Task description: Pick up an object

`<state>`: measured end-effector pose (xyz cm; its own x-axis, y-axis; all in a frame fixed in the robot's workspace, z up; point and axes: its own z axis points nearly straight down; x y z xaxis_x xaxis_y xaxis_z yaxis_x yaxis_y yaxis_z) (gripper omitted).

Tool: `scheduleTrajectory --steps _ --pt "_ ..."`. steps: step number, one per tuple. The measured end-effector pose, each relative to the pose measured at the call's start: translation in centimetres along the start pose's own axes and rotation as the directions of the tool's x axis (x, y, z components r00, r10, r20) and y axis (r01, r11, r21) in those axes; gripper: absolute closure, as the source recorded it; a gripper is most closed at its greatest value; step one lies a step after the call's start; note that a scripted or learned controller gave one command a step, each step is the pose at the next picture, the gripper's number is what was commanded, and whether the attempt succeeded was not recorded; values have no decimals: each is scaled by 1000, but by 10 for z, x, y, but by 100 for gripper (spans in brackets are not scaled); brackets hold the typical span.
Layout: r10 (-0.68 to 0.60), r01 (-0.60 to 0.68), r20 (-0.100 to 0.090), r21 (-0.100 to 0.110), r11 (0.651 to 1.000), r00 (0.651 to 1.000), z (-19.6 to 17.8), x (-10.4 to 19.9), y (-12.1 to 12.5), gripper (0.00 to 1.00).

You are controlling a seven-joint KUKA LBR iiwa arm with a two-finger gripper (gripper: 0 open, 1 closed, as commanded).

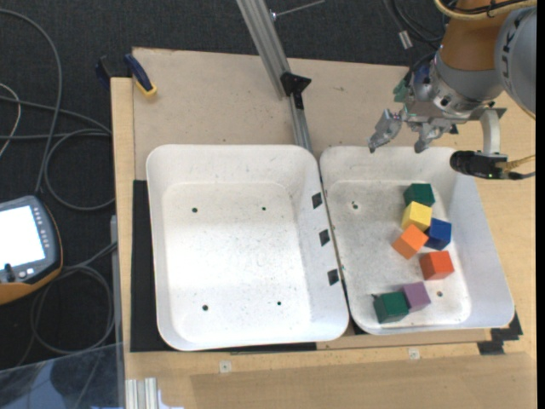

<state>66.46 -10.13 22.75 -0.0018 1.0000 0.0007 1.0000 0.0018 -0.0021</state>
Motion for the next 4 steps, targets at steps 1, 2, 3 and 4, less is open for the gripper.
scheduleTrajectory --steps 1,2,3,4 --pt "0 0 1 0 1000 1000 0 0 0 0" --pt "-1 1 0 5 1000 1000 63 4 3 0" --pt "1 -1 0 6 1000 1000 123 3 -6 0" --pt "2 -2 0 1 1000 1000 128 3 -6 0"
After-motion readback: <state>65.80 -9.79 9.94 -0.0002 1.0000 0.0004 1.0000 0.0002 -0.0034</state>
